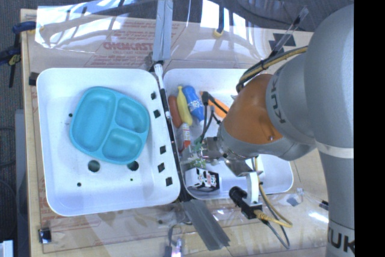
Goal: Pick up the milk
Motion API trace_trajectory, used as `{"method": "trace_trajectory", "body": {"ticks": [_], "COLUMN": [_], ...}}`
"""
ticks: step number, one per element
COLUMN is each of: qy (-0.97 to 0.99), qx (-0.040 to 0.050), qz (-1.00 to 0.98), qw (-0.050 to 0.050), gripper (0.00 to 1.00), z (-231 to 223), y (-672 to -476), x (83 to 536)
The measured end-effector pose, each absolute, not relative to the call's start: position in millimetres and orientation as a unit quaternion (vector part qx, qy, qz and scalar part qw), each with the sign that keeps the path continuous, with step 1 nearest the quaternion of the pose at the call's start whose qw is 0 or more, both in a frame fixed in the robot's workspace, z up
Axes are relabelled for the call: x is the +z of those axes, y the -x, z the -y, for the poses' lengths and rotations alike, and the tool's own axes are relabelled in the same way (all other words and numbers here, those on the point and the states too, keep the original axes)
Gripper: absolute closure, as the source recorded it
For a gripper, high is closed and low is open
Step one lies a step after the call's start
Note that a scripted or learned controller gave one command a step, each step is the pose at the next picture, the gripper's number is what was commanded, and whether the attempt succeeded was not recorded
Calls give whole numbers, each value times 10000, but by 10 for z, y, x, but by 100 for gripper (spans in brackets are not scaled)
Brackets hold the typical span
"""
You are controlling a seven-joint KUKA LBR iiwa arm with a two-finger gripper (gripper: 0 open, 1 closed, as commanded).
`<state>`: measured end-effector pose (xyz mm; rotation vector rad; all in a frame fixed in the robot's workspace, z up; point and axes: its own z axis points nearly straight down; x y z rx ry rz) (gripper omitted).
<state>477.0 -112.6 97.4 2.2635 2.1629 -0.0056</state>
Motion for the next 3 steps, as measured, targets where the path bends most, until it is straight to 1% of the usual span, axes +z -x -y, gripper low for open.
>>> {"method": "trace_trajectory", "body": {"ticks": [1, 2, 3], "qy": [-7641, -8764, -8981], "qx": [-15, -19, -1], "qz": [-6451, -4816, -4397], "qw": [-15, -28, -13], "gripper": [0, 0, 0], "z": [1343, 1196, 2012], "y": [-5391, -5017, -4765], "x": [911, 905, 1247]}}
